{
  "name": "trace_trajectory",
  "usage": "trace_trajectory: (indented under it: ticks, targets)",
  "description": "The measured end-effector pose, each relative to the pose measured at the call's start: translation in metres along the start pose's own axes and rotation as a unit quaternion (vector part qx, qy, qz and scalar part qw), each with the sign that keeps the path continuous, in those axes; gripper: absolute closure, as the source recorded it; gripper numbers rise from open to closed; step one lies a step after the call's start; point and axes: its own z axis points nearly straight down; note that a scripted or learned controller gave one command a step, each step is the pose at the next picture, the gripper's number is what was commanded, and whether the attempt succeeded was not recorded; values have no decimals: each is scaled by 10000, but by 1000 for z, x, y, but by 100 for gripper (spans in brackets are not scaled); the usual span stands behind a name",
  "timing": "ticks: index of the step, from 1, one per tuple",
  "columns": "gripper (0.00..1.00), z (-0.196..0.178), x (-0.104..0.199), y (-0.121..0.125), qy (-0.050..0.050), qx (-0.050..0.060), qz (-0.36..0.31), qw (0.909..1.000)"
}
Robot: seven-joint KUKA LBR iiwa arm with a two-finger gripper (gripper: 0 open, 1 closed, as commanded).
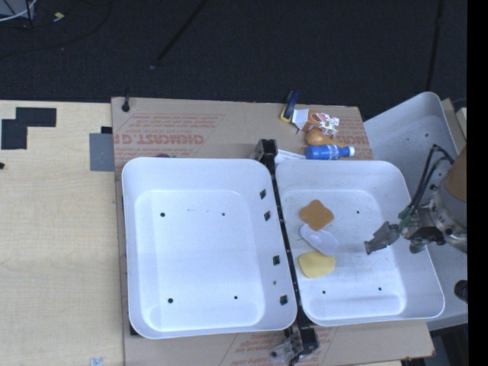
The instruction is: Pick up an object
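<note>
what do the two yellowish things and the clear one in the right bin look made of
Tan piece: matte, probably foam or soft plastic, toast-like. Yellow piece: smooth, likely plastic or rubber, even colour. Clear item: seemingly thin translucent plastic, since the bin shows through. Too small to be sure.

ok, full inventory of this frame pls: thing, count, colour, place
bins: 2, white, side by side on the cardboard sheet
flat orange-brown piece: 1, right bin, left part
clear pale piece: 1, right bin, between the other two pieces
yellow piece: 1, right bin, below the clear one
blue bottle: 1, blue with white cap, on the cardboard behind the right bin
orange and red-white items: small cluster, behind the bottle, too small to identify
blue-yellow item: 1, cardboard's far edge
cardboard sheet: 1, brown, under the bins
gripper: 1, dark, over the right bin's right part
</note>
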Motion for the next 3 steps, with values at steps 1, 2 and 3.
trace_trajectory:
  ticks: [1,2,3]
  targets:
    - [0,146,16,23,7,4,-13,10000]
    - [0,142,10,92,-4,-28,-12,10000]
    - [0,144,25,-6,15,36,7,10000]
